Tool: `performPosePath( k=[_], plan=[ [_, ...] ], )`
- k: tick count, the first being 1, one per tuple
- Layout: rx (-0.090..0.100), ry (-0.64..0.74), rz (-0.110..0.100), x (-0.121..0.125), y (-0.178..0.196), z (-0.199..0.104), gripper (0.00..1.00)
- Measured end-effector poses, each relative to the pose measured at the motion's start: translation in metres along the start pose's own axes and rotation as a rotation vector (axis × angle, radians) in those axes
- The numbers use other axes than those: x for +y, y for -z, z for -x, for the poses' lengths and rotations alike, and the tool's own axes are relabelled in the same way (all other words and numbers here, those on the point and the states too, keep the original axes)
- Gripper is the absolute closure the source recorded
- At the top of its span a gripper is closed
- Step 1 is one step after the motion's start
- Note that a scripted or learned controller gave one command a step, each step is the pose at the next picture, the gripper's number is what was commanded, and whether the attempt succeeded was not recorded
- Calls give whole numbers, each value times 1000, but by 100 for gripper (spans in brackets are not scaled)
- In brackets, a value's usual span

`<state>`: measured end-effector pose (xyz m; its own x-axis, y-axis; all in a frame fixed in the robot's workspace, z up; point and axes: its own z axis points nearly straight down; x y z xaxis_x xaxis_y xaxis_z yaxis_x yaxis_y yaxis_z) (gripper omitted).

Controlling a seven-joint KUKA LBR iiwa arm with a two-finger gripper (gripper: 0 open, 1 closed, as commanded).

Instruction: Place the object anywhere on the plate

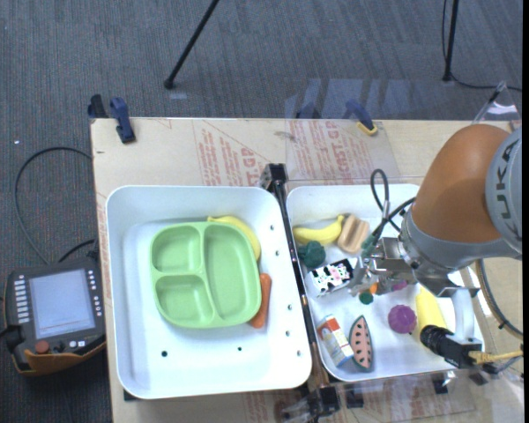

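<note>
Because many toys lie close together in the right bin [310, 199], the gripper [376, 276] could catch the wrong one or push the cow block [331, 275] aside. Whether it is wide or narrow, I cannot tell, and nothing shows between it. The plate [206, 274] waits in the left bin [123, 236], a carrot [263, 300] at its right edge.

We see two bins of smooth white plastic with a slight sheen, the left bin [128, 342] and the right bin [310, 199]. In the left one, the green plate [203, 276] looks like matt moulded plastic. At its 3 o'clock lies a smooth orange carrot [264, 300] of toy plastic. The bench top [203, 148] reads as dull printed cardboard. The arm's orange band [458, 188] is glossy, and the floor [53, 51] at 12 o'clock is rough grey carpet.
</note>
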<state>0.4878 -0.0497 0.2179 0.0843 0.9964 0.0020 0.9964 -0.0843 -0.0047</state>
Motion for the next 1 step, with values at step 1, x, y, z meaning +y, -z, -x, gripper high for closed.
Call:
performPosePath(
  k=[1],
  plan=[
    [0, 56, -1, -12, 9, -71, 100]
  ],
)
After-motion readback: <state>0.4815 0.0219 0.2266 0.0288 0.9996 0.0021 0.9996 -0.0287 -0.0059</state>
